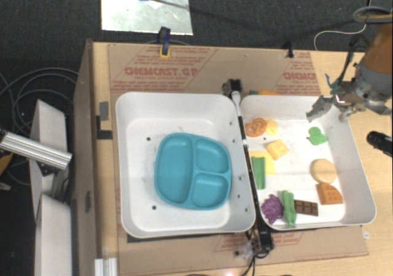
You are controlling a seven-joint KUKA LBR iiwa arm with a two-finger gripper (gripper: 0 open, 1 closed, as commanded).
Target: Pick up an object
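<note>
grey gripper hovers open above right bin.

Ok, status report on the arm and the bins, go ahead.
Gripper open, above right bin's far edge, holding nothing. Toy food loose in the bin, green piece nearest. Nothing in the way.

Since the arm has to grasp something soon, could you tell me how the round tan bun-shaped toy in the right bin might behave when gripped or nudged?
The round tan bun-shaped toy looks smooth and domed, so fingers may slip off its curved top. It appears to be moulded play food, so probably stiff and light. Nudged, it might slide across the white right bin toward the orange waffle piece close beside it.
</note>
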